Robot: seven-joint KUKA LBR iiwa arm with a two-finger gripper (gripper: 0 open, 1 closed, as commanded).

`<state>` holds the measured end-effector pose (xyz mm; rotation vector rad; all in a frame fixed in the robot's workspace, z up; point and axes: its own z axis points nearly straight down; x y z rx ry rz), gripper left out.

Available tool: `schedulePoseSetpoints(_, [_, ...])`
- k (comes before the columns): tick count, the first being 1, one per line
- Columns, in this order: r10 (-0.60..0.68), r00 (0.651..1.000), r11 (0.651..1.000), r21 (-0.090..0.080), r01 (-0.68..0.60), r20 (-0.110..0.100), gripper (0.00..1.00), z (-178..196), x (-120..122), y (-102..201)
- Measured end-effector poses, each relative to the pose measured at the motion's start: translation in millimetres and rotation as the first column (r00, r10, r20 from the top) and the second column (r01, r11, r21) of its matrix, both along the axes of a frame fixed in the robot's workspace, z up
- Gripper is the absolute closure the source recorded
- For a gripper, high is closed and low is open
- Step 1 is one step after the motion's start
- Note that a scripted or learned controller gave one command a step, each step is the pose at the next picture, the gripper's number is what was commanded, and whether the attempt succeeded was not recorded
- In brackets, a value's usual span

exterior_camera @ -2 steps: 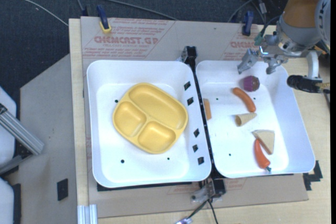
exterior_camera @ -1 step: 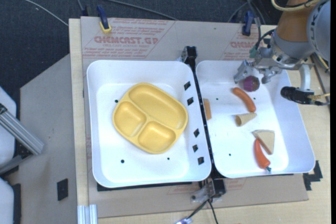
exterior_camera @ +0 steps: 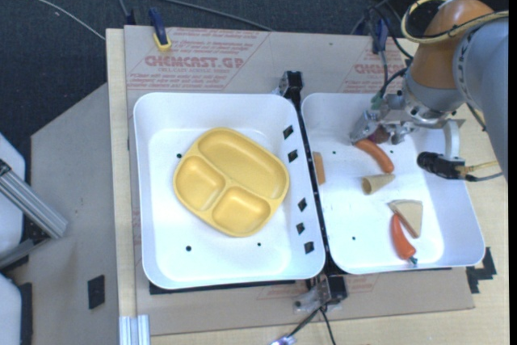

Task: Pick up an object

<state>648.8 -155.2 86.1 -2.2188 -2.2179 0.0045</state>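
Observation:
My gripper (exterior_camera: 378, 130) hangs low over the back of the right bin (exterior_camera: 460, 242), coming down from the grey arm with its orange band (exterior_camera: 443, 44). Just under and in front of it lies a red-orange toy sausage (exterior_camera: 378, 156), touching or nearly touching the gripper's tip. A tan cone (exterior_camera: 373, 184) lies a little nearer the front. Further front are a pale wedge of toy sandwich (exterior_camera: 409, 216) and an orange carrot (exterior_camera: 402, 238) side by side. A small brown stick (exterior_camera: 318, 168) rests by the bin's left wall.
The left bin (exterior_camera: 153, 254) holds a yellow divided plate (exterior_camera: 231, 181). A black divider with clips (exterior_camera: 297, 174) runs between the bins. A black cable plug (exterior_camera: 440, 164) hangs over the right bin's right side.

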Motion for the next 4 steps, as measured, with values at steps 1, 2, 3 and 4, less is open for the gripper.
schedulePoseSetpoints(1, [0.0,1.0,1.0,0.0,0.0,0.003,1.0,14.7,1.2,0.1])
schedulePoseSetpoints(2, [0.0,1.0,1.0,-0.002,0.0,0.005,1.0,72.0,7.4,-8.1])
schedulePoseSetpoints(3, [0.0,1.0,1.0,-0.003,0.0,0.011,1.0,124.5,0.6,-13.7])
schedulePoseSetpoints(4, [0.002,1.0,1.0,-0.003,-0.002,0.013,1.0,179.8,2.1,-13.9])
